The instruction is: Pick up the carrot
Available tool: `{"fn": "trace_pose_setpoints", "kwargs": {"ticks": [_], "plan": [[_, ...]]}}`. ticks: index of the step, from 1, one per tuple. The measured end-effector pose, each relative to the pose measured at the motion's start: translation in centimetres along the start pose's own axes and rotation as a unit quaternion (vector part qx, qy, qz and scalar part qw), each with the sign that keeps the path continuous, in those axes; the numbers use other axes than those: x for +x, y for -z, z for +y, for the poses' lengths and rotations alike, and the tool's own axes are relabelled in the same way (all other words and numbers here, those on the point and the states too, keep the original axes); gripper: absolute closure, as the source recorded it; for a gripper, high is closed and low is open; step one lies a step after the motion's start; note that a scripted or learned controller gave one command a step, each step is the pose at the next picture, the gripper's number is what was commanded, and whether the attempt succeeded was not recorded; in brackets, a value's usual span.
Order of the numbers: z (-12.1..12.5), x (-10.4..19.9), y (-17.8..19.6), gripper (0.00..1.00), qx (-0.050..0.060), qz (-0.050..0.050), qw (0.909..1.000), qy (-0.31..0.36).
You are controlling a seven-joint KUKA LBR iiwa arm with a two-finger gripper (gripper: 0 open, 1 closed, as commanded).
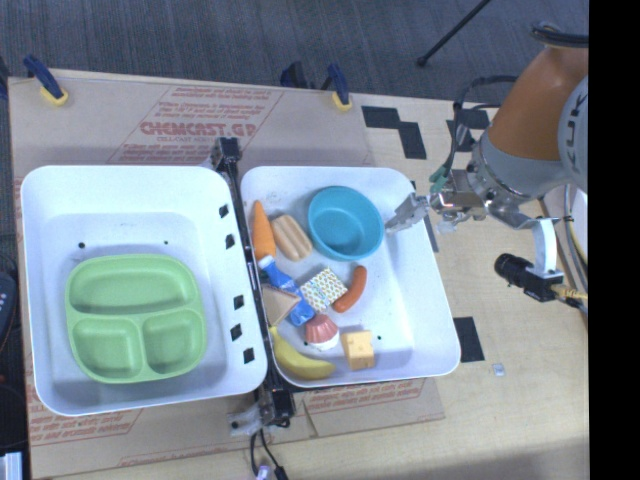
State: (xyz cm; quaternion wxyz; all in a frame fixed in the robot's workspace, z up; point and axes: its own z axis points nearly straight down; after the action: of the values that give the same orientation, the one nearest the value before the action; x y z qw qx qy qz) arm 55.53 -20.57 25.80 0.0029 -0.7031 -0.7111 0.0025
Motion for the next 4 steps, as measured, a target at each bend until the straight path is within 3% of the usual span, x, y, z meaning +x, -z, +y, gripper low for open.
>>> {"fn": "trace_pose_setpoints", "kwargs": {"ticks": [1,2,3,4], "plan": [[8.4,7.3,1.5,0.00,-0.002,0.000,0.9991,0.043],[5.6,15.2,-7.1,0.00,0.005,0.001,0.9997,0.026],[3.3,22.4,-6.7,0.00,0.003,0.000,0.9988,-0.049],[3.4,22.3,-5.8,1.00,0.006,-0.001,0.9989,-0.046]]}}
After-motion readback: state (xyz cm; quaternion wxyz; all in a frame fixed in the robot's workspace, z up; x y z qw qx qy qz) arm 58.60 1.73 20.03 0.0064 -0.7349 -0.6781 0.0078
